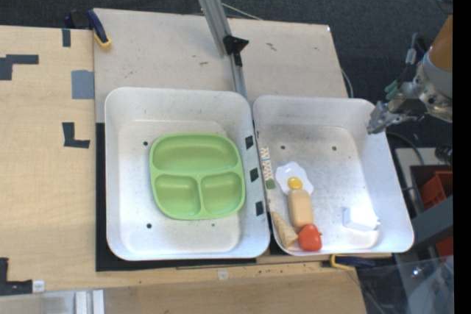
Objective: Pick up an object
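At the left of the frame the left bin holds a green divided plate lying flat near its middle, with bare floor on every side; it is broad and shallow, so a two-finger grasp would have to take its rim, which I judge the harder choice.

Moving right across the shared wall, the right bin keeps its small things crowded into the lower left corner: a fried-egg toy, a tan bread-like roll just below it, a red tomato-like piece at the bottom, and a cone-shaped piece against the wall. A pale clear scrap lies apart at lower right.

The roll looks the best pick: approach from above and close across its narrow width, clear of the egg and the red piece that sit just beside it. The wall close at left leaves little room there; the open floor to the right is the safer entry side.

At the far right the gripper sits over the bin's upper right rim, grasping nothing; whether it is spread or closed I cannot tell.
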Robot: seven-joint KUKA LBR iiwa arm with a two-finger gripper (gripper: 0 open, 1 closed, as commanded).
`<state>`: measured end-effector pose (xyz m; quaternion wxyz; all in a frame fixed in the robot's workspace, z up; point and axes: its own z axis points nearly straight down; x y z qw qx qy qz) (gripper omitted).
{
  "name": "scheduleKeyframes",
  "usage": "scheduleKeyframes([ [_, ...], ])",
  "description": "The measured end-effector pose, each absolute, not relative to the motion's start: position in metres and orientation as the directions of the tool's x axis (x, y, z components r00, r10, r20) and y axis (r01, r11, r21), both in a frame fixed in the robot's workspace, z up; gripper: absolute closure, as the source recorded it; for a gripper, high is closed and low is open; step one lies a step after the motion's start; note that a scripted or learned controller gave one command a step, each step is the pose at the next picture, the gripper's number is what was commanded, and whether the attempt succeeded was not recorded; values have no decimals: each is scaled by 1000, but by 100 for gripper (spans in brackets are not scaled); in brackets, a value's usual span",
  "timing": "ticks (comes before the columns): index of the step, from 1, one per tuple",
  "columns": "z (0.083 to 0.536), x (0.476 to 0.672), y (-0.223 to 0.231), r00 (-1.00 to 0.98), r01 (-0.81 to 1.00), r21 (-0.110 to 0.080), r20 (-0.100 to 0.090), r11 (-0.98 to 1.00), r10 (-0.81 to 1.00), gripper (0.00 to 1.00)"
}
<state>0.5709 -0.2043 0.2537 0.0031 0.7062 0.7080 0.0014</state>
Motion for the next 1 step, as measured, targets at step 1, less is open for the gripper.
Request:
scheduleKeyframes([
  [1, 242, 573, -150, -6, 1000, -1, 1, 6, 1000, 100],
])
